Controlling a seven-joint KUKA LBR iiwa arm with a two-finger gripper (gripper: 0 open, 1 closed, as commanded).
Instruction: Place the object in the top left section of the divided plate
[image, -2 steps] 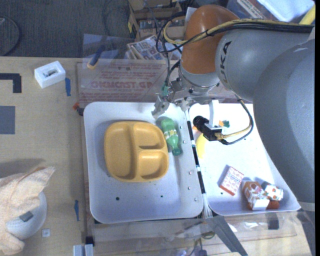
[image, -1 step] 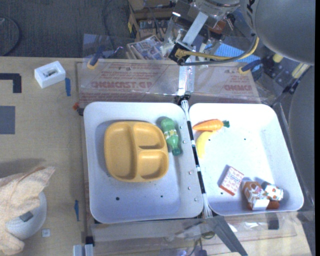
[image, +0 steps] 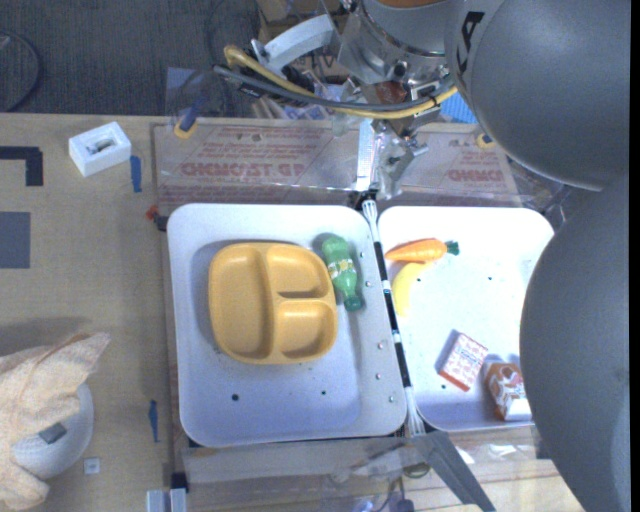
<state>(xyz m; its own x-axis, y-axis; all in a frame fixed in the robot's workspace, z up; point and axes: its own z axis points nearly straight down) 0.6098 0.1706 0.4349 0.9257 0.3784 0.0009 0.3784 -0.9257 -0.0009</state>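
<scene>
Task object: the sentence names no particular item; the green bottle (image: 341, 268) lies nearest the plate, so it is the likeliest candidate, as a judgement only.
Where it lies: on its side in the left bin (image: 200, 400), touching or just beside the right rim of the divided plate (image: 272, 300), lengthwise along the bin's right wall.
Handling: it looks like a small plastic toy bottle, probably light, stiff and smooth; the round body could roll or slip.
Where to grip: across the middle of the body, fingers square to its long axis, is likely the safest hold.
Plate: yellow, one, three sections; the top left section holds nothing.
Other candidates in the right bin (image: 500, 225): one carrot (image: 420, 250) and one banana (image: 402, 285) touching each other near the divider; one red-and-white box (image: 462, 361); one small packet (image: 504, 390) just beside it.
Count: two bins, five loose items.
Arm: the grey arm (image: 570, 300) fills the right side.
Gripper: whether its fingers stand apart or together cannot be told.
Bench: one white box (image: 100, 148) at upper left; one cloth (image: 45, 375) at lower left.
</scene>
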